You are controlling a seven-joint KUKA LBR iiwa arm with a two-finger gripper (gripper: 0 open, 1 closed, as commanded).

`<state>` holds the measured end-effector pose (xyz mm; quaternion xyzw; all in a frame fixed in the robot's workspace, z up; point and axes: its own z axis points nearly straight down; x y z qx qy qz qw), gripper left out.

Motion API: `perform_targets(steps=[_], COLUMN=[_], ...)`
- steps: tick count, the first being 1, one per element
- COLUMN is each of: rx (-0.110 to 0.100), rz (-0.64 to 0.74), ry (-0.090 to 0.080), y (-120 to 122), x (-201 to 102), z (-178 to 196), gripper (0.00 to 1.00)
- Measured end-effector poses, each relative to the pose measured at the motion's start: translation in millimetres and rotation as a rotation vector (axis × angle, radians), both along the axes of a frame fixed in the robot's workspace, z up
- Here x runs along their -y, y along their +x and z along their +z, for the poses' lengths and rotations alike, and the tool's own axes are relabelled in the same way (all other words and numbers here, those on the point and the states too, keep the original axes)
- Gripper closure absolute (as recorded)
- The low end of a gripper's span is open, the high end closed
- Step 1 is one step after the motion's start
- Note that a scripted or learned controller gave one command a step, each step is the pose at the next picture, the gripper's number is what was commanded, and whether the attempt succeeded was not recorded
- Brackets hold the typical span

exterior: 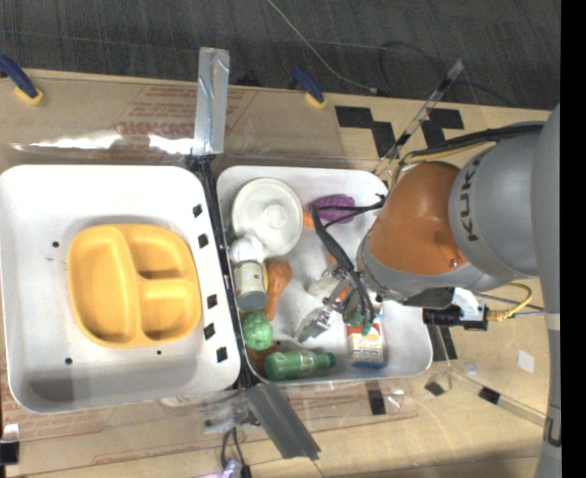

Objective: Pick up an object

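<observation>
Over the right bin [403, 366], gripper [325, 307] with fingers spread, holding nothing, beside carrot [277, 277].

1. My bench top [94, 108] is cardboard-brown sheet, taped flat, with faint red print toward 11 o'clock.
2. Blue clamps [21, 80] grip its far edge at 10 and 12 o'clock.
3. Silver tape strip [211, 98] runs up from centre toward 12 o'clock.
4. Dark carpeted floor [124, 13] beyond, 12 o'clock; thin white cable [293, 28] trails across it.
5. Black-and-white checker marks [373, 122] at 1 o'clock.
6. Lighting even.
</observation>
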<state>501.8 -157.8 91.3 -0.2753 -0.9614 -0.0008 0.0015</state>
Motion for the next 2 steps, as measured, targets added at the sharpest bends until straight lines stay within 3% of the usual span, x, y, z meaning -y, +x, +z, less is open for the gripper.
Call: perform_targets(steps=[1, 2], rx=[0.000, 0.006], rz=[0.020, 0.160], ry=[-0.001, -0.003], y=[-3, -2], x=[10, 33], z=[0, 2], gripper=[0.00, 0.00])
